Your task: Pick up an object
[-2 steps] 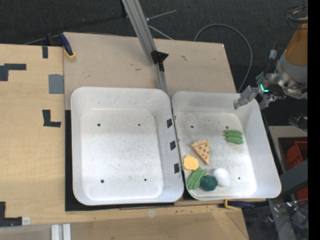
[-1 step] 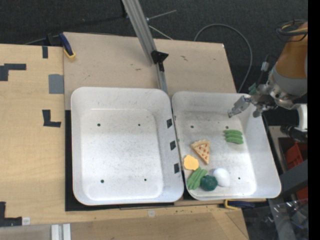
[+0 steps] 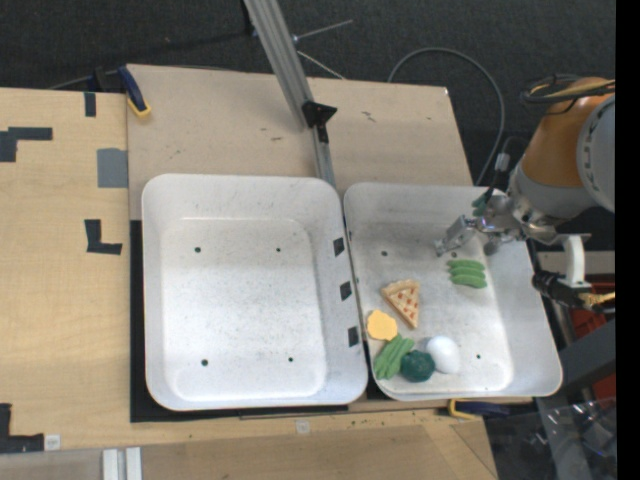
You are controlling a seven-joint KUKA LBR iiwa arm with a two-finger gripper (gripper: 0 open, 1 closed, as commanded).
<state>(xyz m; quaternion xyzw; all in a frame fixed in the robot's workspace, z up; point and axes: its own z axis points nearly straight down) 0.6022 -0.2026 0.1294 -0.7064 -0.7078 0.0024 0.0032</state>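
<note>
In the right bin point(image 3: 400, 213) lie several small toys: a green ridged piece point(image 3: 467, 273), a pizza slice point(image 3: 403, 301), a yellow-orange piece point(image 3: 381, 325), a green bean-like piece point(image 3: 391, 356), a dark green ball point(image 3: 418, 366) and a white egg-like ball point(image 3: 443, 353). My gripper point(image 3: 462, 234) hangs just above and left of the green ridged piece, near the bin's right side. Its fingers look spread, with nothing between them.
The left bin point(image 3: 240, 288) stands beside the right one, sharing a middle rim with black clips point(image 3: 345, 290). A slanted metal rail point(image 3: 285, 53) crosses the back. A black cable point(image 3: 470, 68) loops behind the right bin.
</note>
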